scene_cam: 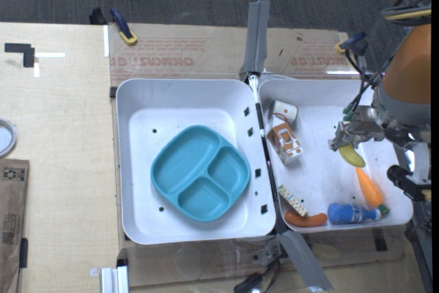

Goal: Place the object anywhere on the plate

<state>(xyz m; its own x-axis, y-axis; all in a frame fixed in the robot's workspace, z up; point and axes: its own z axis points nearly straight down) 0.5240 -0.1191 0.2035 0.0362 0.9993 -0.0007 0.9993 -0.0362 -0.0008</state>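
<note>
A: Since the end effector sits low in the right bin, over the banana, what matters most?

B: Whether it grips at all. I cannot tell if it is apart or together, nor if the banana is caught or just beneath it

A: And then?

B: I'd lift straight up, clear the carrot just beside it, cross the divider, and lower onto the plate in the left bin, over any compartment
</note>
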